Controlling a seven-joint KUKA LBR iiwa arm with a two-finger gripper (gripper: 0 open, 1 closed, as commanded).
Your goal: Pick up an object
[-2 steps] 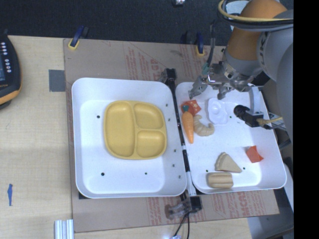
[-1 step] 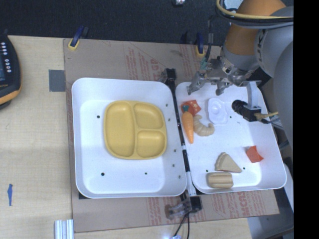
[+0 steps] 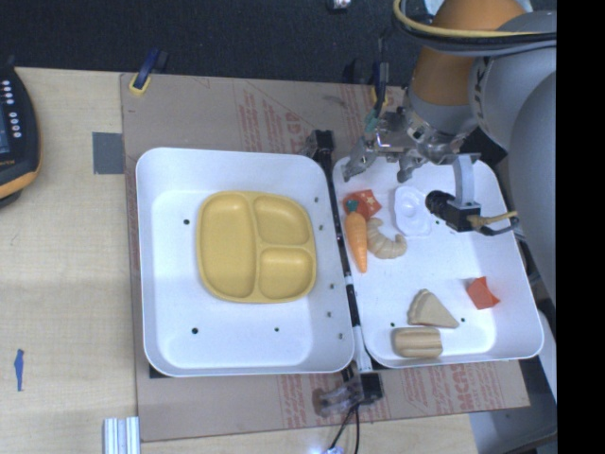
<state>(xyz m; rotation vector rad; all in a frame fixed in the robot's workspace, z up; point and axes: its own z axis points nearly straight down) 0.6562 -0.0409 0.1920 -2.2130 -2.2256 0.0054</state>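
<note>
- Fingers of the gripper (image 3: 383, 165) stand apart and bare, hanging over the twelve o'clock edge of the right bin (image 3: 515, 343), with nothing between them.
- Nearest candidates lie just toward six o'clock of it: a small red piece (image 3: 362, 201), an orange carrot (image 3: 356, 240) and a pale curled croissant (image 3: 387, 244) touching one another, with a white cup-like item (image 3: 410, 210) at their three o'clock.
- Straddling the carrot across its narrow width, clear of its neighbours, looks the surest approach; the crowding risks a nudged or double grab.
- Farther out sit a tan wedge (image 3: 431, 309), a beige roll (image 3: 416, 342) and a red block (image 3: 482, 293), all smooth toy plastic.
- Left bin (image 3: 165, 339) holds a yellow divided plate (image 3: 255, 246), glossy and rounded.
</note>
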